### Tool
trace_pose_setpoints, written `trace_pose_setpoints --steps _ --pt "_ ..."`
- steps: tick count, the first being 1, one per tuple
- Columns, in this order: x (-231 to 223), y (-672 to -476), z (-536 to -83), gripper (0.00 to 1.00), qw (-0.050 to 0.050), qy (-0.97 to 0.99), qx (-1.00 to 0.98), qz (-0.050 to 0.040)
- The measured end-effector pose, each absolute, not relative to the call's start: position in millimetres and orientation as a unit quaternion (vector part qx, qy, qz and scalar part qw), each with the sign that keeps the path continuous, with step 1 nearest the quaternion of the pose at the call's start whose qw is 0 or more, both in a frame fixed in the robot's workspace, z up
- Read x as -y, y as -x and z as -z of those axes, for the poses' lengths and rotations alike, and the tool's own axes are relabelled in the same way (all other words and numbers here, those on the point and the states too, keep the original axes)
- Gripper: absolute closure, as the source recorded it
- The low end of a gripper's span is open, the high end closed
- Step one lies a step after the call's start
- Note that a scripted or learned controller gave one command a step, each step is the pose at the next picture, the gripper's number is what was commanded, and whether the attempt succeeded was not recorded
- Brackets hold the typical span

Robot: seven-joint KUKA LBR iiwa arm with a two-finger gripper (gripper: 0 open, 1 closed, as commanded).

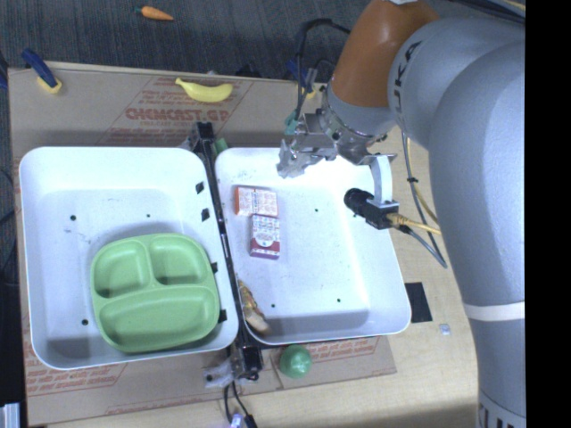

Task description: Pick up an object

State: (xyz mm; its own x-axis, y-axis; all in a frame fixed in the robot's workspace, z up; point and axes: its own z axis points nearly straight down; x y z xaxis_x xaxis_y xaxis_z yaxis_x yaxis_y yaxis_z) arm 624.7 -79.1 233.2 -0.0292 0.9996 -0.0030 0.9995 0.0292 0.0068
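A flat red and white packet (258, 221) lies in the right bin (357, 266), in its left half. A small brownish object (250, 308) rests in that bin's near left corner against the wall. My gripper (297, 157) hangs over the far edge of the right bin, up and to the right of the packet and apart from it. Nothing shows beneath it but bare bin floor. A light green divided plate (156, 291) sits in the left bin (53, 203).
A yellow toy banana (205, 89) lies on the cardboard behind the bins. A green ball (295, 360) sits in front of the right bin. An orange carrot (157, 12) is on the floor beyond. The arm's grey body (473, 150) covers the right side.
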Motion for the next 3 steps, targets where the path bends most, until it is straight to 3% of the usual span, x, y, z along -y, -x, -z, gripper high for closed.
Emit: trace_pose_setpoints --steps 1,2,3 --pt "79 -624.6 -233 0.00 0.003 -0.696 -0.718 -0.0011" --pt "79 -625.5 -244 1.00 0.006 -0.695 -0.719 -0.0024" --pt "79 -625.4 -243 0.00 0.006 -0.694 -0.720 -0.0021"
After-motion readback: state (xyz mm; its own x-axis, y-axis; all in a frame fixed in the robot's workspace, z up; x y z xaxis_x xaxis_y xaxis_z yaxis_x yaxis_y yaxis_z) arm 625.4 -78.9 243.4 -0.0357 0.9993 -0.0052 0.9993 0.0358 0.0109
